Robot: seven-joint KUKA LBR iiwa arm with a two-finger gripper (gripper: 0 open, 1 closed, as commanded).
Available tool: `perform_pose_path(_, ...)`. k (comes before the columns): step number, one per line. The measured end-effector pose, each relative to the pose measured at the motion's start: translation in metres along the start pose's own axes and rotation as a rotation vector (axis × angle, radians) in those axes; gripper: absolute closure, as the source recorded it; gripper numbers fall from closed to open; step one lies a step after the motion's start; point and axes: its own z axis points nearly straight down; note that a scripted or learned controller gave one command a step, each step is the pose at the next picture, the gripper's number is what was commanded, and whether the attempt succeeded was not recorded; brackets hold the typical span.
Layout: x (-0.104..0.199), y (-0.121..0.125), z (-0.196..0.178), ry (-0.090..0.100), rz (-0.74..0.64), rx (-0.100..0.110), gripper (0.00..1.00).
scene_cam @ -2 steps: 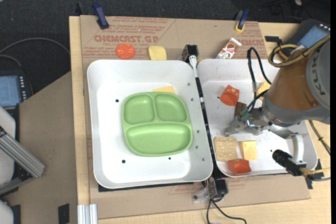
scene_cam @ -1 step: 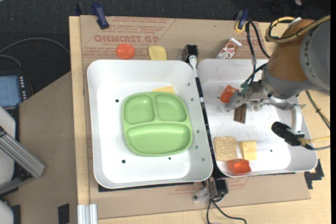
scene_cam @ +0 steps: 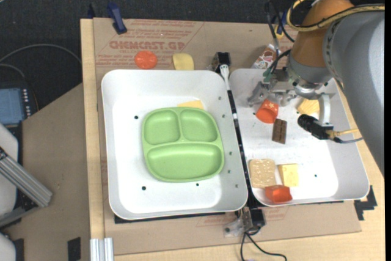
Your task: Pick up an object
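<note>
My gripper (scene_cam: 269, 95) hangs over the back part of the right bin (scene_cam: 342, 183). Just below it, on the bin floor, sits a small orange cup-shaped piece (scene_cam: 267, 112); whether the two touch is not visible. In the same bin lie a brown chocolate bar (scene_cam: 279, 130), a tan cracker (scene_cam: 263, 172), a yellow cheese block (scene_cam: 289, 174), an orange-red piece (scene_cam: 280, 194) at the front rim, and a yellow-orange wedge (scene_cam: 308, 107) partly behind the wrist.
The left bin (scene_cam: 122, 180) holds a green divided plate (scene_cam: 182, 143) with a yellow slice (scene_cam: 190, 104) at its back edge. Behind the bins on the cardboard lie an orange piece (scene_cam: 145, 59), a pale yellow piece (scene_cam: 182, 62) and a blue clip (scene_cam: 116, 18).
</note>
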Motion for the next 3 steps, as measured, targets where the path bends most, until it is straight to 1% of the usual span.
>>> perform_pose_path(1,-0.016,-0.055,0.000,0.002,0.008,0.013,0.00)
perform_pose_path(2,-0.022,0.011,-0.001,-0.001,0.002,0.000,0.00)
perform_pose_path(3,0.011,-0.004,0.000,0.004,0.002,0.010,0.00)
